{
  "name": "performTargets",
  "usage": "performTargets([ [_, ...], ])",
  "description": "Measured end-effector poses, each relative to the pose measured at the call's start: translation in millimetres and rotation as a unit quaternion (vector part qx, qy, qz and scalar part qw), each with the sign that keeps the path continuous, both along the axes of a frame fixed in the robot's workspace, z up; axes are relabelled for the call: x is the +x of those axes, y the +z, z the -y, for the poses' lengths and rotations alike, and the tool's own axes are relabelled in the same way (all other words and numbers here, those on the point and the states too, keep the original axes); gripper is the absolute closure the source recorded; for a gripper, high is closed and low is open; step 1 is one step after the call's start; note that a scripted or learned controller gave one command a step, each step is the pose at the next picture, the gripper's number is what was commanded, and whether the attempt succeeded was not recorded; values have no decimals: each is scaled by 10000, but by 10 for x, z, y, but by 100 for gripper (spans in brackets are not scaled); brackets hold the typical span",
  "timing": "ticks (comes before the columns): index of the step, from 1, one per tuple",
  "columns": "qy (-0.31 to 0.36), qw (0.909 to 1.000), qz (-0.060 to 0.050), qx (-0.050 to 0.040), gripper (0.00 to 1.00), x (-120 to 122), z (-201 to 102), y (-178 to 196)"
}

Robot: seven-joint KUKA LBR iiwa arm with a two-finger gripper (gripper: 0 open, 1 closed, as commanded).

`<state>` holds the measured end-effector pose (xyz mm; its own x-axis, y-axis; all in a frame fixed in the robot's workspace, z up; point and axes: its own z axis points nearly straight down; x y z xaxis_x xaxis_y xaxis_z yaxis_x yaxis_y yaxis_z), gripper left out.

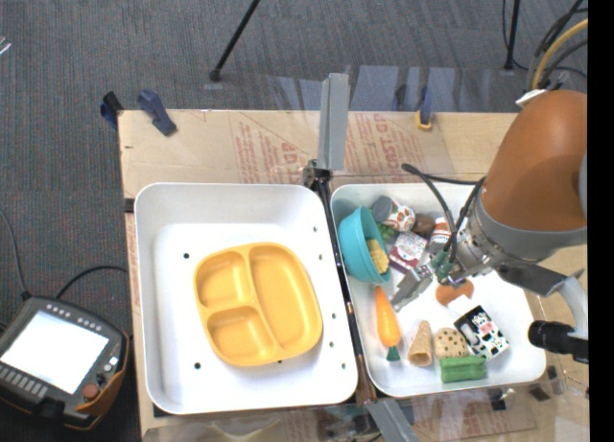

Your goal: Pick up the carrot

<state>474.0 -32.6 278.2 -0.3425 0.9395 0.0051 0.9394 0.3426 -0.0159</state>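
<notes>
Though hemmed by cone (420, 342) and teal bowl (363, 244), carrot (386, 319) just beside gripper (414, 289), jaws parted, grasping nothing

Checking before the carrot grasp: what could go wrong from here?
1. The gripper sits up and right of the carrot, so a straight descent may miss it.
2. The ice cream cone and teal bowl crowd the carrot; fingers could snag them.
3. The carrot lies near the bin wall, limiting clearance.

Two bins are sitting side by side on the counter (221, 143). A divided plate (257, 303) is lying in the left bin (163, 229). In the right bin (523, 354), the carrot (386, 320) is lying near the left wall, in front of a tipped bowl (360, 244), with the claw (414, 289) just to its right.
</notes>
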Motion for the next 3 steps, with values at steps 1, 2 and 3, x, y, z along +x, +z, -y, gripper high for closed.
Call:
performTargets([
  [1,401,9992,7,11,0,-12,-152,-963],
  [2,647,9979,59,11,0,215,-151,-924],
  [3,1673,9859,55,22,0,247,15,-925],
])
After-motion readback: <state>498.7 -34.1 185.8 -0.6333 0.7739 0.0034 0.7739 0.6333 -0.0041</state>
